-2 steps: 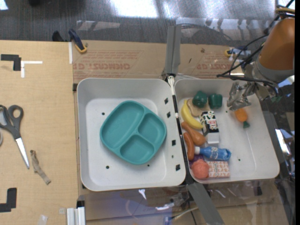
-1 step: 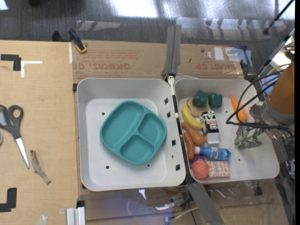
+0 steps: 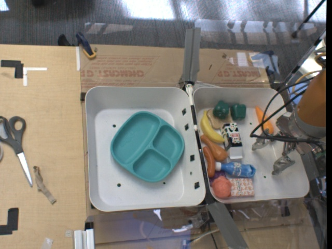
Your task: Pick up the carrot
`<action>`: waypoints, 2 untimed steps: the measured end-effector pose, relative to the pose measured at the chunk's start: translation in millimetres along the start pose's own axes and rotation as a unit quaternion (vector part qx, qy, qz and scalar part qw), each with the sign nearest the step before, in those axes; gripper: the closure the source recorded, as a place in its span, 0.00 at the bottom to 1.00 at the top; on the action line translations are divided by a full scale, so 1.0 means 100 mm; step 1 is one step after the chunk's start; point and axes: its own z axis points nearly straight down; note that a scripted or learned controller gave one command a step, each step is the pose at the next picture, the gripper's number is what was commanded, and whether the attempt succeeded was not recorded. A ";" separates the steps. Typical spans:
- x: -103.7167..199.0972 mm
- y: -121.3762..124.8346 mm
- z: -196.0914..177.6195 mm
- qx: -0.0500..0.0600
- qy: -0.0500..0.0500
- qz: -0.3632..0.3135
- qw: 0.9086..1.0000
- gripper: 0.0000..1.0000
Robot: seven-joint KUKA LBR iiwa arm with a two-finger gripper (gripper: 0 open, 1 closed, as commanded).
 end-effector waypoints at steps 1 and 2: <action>0.42 0.23 0.00 0.000 0.000 -0.145 0.989 0.00; -0.33 -0.16 -0.08 0.001 -0.001 -0.111 0.994 0.00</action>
